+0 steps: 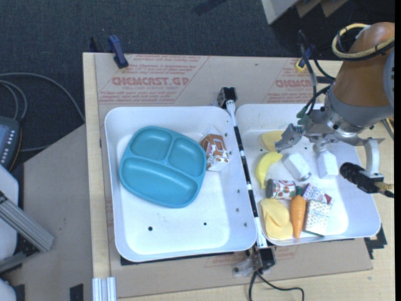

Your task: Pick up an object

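Gripper (311, 154) hangs w/ fingers spread, nothing btwn them, over right bin (369, 221); nearest pick looks like banana (268, 165), just to its left, long axis running roughly top-to-bottom.

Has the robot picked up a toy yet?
Not yet, it seems. The gripper hangs over the right bin, just above the toys, among them a banana and a carrot. Nothing looks lifted; everything lies in the bins. Grabbing and lifting are left.
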`<act>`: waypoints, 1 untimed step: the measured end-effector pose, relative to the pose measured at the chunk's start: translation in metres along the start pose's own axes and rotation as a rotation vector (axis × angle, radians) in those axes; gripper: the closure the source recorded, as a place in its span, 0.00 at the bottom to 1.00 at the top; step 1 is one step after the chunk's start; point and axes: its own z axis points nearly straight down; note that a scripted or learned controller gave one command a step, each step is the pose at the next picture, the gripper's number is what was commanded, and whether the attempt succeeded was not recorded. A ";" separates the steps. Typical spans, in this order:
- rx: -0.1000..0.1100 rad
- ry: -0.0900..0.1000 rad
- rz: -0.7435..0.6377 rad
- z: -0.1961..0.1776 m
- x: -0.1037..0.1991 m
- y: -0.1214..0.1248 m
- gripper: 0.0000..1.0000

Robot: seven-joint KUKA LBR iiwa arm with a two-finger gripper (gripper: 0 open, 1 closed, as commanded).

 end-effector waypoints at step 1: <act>-0.001 -0.001 0.000 0.117 -0.022 0.068 0.00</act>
